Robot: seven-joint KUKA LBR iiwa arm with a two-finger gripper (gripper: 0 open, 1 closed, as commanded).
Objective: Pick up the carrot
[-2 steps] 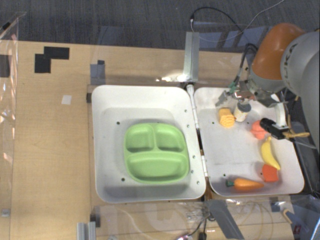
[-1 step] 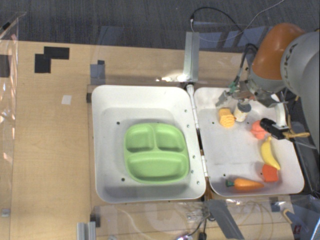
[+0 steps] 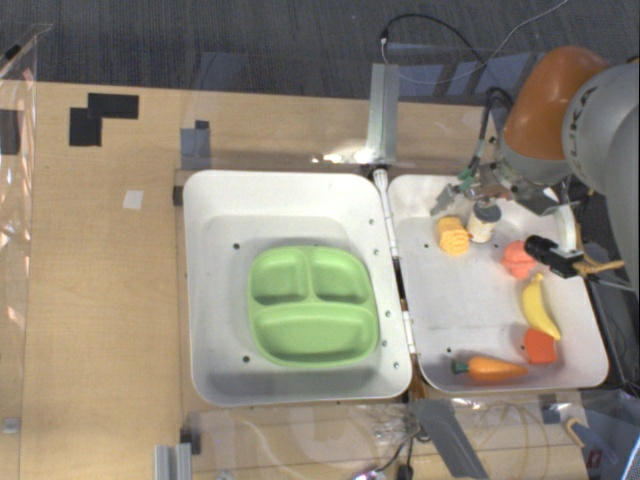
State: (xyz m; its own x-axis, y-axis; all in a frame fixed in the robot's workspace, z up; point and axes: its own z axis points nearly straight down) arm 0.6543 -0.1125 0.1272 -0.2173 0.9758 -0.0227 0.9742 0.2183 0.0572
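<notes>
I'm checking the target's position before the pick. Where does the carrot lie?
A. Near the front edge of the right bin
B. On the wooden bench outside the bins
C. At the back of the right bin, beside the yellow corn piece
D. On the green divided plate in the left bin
A: the carrot lies along the near wall of the right bin, in front of the banana.

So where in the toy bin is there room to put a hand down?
The bare patch is the right bin's left-middle floor, between the corn, banana and carrot. The top, near the pincer, and the right side by the pink toy are crowded.
</notes>
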